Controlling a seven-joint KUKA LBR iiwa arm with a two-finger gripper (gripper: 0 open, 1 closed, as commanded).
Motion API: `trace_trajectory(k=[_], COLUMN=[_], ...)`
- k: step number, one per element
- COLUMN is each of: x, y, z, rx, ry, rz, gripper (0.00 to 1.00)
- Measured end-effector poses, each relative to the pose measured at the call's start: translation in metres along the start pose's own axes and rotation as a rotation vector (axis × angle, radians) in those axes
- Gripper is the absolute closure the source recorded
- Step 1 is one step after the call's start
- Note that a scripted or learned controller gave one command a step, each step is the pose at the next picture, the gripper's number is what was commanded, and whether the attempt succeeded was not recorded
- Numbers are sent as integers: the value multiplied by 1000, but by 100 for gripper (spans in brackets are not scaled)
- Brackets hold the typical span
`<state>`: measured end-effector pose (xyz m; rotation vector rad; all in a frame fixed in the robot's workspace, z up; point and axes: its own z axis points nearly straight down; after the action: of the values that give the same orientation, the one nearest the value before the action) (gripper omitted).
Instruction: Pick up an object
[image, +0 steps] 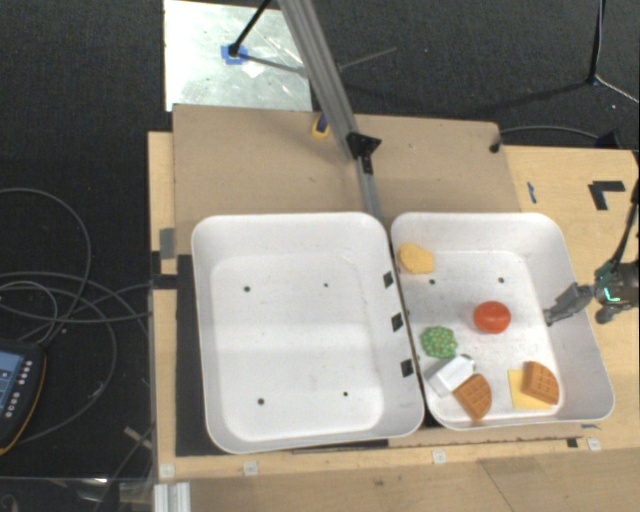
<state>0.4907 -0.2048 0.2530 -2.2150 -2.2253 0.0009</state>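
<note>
The right bin (556, 232) holds several small items. A yellow piece (416, 260) lies near its back left corner and a red round piece (491, 317) sits in the middle. Along the front lie a green bumpy piece (438, 342), a white block (451, 373), an orange-brown piece (474, 396) and a waffle-like piece on a yellow slab (536, 385). My gripper (562, 306) reaches in over the bin's right rim, to the right of the red piece and apart from it. Nothing shows in its grasp.
The left bin (205, 250) stands beside the right one, with black clips along their shared wall (397, 320). A slanted grey pole (330, 80) crosses the back of the bench. Cables lie on the dark floor at the left.
</note>
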Motion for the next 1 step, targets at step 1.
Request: trace_trajectory(k=[1], x=[0], y=[1], z=[-2], rx=[-4], ry=[-1], rz=[1], gripper=[0])
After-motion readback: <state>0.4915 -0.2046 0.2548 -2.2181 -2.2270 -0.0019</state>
